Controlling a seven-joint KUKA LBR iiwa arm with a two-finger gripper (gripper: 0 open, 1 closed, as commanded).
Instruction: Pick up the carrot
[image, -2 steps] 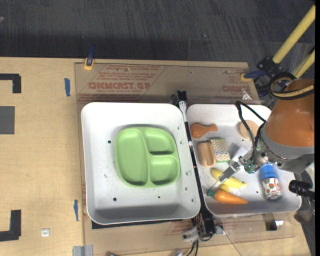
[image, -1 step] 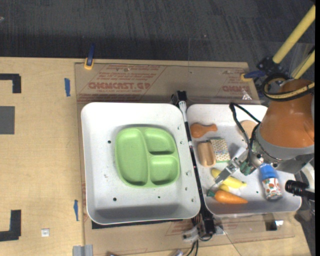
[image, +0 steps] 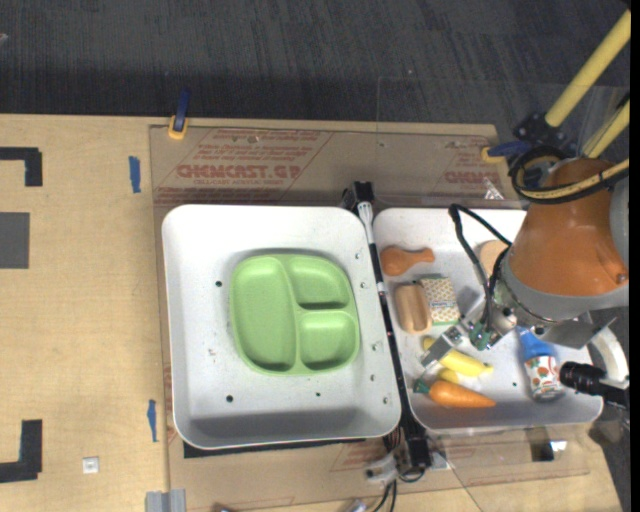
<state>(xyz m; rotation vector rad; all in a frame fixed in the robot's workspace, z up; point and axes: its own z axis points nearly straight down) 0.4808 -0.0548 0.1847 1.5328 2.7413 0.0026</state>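
Two white bins sit on a brown bench; the carrot (image: 462, 396) lies at the right bin's (image: 505, 417) near edge. The gripper (image: 470, 337) hovers above; jaw state unclear. It should descend squarely across the carrot's middle.

The tan desk (image: 80, 330) carries a clear sheet with red lettering (image: 240, 165), apparently plastic. On it two white bins sit side by side, touching: the left bin (image: 200, 330) and right bin (image: 510, 410).
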